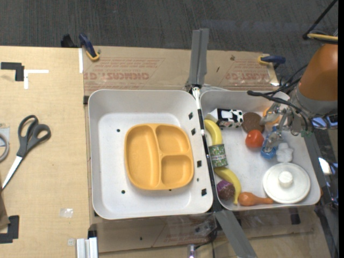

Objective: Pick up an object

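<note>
Hidden: blue object [267, 153] — partly behind the claw [275, 136], hard to identify.
Claw: low over the right bin [252, 168] — grip unreadable.

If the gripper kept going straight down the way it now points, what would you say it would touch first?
Most likely the small blue object in the right bin: the gripper hangs right above it, with the red tomato-like toy just to its left. Depth is hard to judge from this slanted view, so the tomato could be grazed first.

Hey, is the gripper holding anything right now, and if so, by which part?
It cannot be told. The gripper sits low in the right bin above a blue object, beside the tomato.
</note>
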Controlling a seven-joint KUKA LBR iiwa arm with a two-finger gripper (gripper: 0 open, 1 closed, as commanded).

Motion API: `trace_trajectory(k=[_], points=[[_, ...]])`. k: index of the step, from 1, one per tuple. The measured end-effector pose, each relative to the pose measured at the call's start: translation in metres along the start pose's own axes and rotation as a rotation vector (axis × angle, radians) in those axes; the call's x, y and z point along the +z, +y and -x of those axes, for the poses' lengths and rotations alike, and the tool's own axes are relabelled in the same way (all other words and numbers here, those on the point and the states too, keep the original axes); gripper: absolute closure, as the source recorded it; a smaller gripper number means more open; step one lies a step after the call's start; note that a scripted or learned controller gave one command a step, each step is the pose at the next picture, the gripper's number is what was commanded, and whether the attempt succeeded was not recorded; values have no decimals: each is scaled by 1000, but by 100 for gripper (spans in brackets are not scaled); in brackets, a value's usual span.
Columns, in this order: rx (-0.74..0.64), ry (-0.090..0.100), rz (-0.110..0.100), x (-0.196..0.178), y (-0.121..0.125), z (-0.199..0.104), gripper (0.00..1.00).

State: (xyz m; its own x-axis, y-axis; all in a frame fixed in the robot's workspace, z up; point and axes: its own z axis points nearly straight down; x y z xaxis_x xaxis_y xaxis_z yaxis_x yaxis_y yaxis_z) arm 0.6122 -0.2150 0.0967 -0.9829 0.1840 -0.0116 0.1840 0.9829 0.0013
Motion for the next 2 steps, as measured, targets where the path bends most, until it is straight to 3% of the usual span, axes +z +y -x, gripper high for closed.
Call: trace_trajectory(k=[1,2], points=[[63,1,-1,0,67,30,0],[64,0,-3,0,25,-2,0]])
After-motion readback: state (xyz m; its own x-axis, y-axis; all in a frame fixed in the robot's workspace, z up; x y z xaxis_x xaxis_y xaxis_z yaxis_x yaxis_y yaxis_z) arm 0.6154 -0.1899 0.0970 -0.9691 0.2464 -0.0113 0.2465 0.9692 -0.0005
